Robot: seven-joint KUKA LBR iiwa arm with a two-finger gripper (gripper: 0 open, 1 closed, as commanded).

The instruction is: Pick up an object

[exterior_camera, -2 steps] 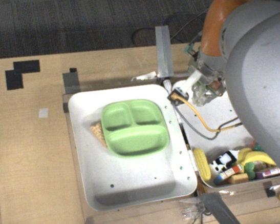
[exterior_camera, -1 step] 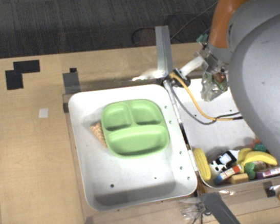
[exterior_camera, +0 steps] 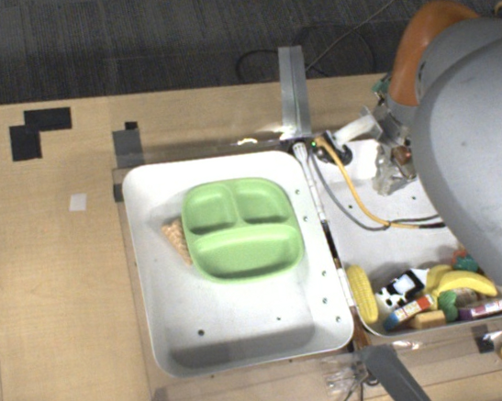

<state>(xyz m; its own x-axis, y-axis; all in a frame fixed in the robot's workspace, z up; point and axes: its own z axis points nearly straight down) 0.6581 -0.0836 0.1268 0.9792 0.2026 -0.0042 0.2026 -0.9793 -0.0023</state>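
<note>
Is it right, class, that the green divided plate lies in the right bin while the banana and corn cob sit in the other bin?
Not quite. The camera view shows the green divided plate in the left bin, not the right. The banana and corn cob do sit in the other bin, the right bin.

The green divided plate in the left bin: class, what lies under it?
A tan, grainy object pokes out from under the green divided plate at its left edge. The plate covers the rest of it, so its full shape cannot be seen.
</note>
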